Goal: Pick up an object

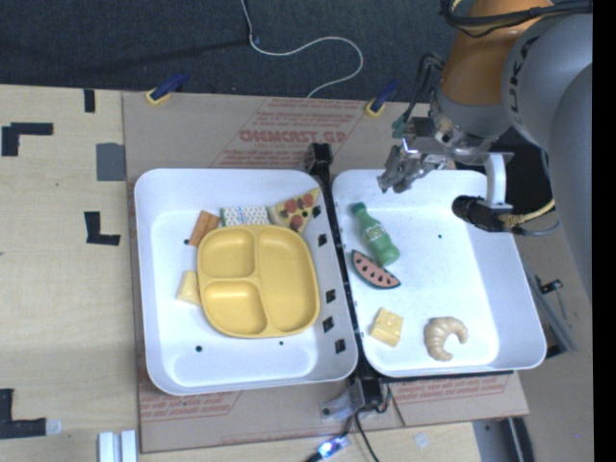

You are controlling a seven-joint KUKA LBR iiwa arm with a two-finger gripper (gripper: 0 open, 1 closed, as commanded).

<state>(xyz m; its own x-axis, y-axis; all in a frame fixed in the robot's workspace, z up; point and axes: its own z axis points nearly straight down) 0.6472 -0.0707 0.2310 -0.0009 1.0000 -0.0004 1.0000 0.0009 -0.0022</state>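
One fixed camera looks down at a slant on both white bins [154, 258] (arm [539, 56] entering from right).

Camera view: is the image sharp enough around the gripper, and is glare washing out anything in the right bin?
In the camera view, the gripper looks soft and blurred over the right bin's top edge; the white floor is bright but the green bottle, watermelon slice, cheese wedge and croissant stay readable, casting only faint shadows.

faint red print on cardboard sheet [279, 133], upside down, not legible
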